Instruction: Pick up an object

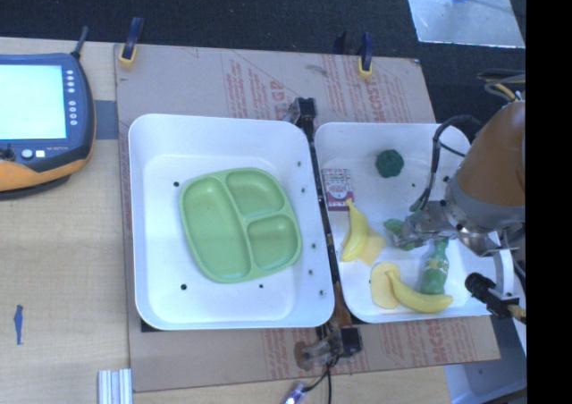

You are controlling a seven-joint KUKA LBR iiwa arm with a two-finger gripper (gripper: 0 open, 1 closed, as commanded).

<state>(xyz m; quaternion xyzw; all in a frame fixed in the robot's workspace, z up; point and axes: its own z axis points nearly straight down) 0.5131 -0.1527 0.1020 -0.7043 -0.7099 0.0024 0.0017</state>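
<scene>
I'm at the reach-in step, my gripper (418,231) low in the right bin (371,136) beside the green bottle (435,268); whether it's open I cannot tell, so next I must settle squarely over one object.

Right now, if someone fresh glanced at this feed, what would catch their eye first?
Probably the green divided plate lying alone in the left bin. Next, the right bin, where two bananas, a green bottle and a dark green ball crowd under the arm's gripper.
</scene>
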